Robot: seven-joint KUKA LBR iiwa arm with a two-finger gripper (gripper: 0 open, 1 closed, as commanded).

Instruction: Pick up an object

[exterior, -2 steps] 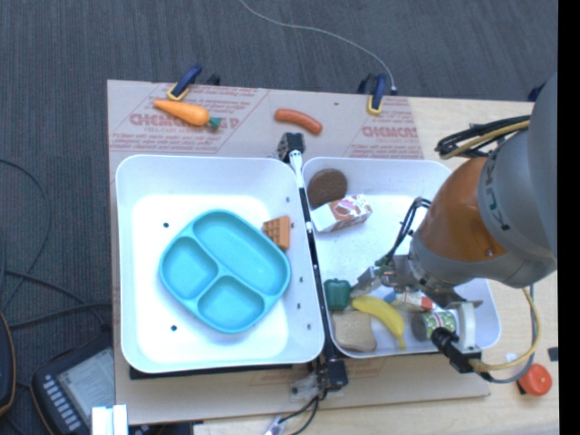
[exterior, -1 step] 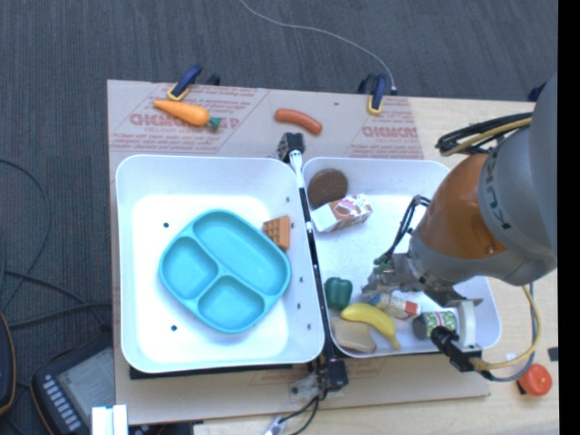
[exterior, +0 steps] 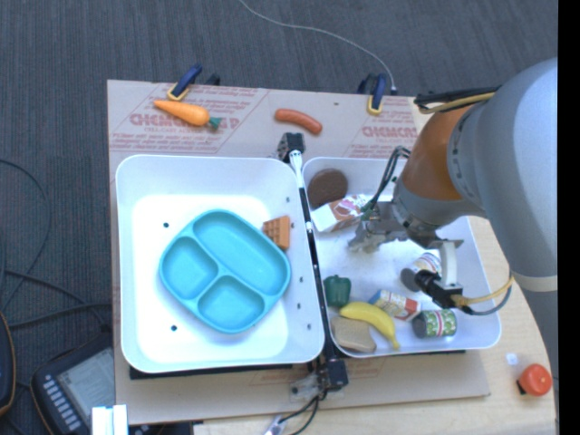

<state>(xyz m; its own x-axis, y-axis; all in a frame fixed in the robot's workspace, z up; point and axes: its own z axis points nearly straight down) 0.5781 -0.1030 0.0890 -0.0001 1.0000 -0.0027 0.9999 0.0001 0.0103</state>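
The gripper (exterior: 370,234) hangs low in the right bin (exterior: 480,333), near a small packet (exterior: 346,209). The arm (exterior: 480,161) hides part of the bin. Banana (exterior: 370,319) lies well apart.

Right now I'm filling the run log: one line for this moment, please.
arm: over right bin | jaws: state unclear | nearest: wrapped snack | banana: in bin | blue plate: left bin
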